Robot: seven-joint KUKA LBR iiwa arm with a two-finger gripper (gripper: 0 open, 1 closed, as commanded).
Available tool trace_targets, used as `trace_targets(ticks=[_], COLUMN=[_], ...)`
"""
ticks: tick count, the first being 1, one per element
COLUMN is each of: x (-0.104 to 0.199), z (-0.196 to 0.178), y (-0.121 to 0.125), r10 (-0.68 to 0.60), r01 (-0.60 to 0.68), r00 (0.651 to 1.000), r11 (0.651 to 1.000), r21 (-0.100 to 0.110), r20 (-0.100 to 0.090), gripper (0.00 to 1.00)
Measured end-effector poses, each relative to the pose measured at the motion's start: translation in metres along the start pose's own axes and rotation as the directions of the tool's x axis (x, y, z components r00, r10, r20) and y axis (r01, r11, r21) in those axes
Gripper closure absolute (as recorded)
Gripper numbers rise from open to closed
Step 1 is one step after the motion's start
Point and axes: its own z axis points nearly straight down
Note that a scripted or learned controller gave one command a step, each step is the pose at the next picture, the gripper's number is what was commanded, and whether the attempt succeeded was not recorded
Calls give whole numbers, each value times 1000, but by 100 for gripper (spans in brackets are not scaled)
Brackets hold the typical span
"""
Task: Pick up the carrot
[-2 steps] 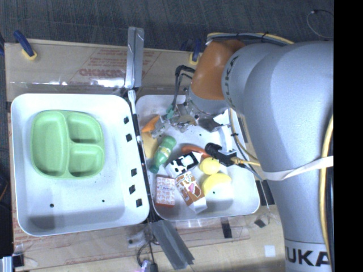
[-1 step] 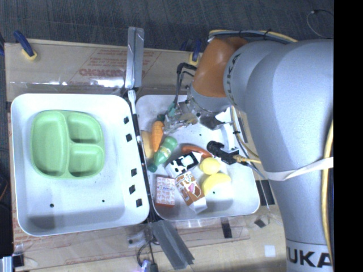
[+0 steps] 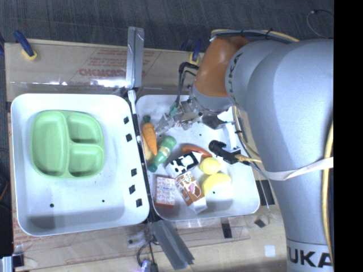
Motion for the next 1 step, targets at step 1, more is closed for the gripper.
trace_targets(ticks=[1], x=[-12], z=[20], y=[-32], r10=[118], r01=[-118], r00=[993], r11=[993], r21=[-6], r20=[-5], gripper=[0])
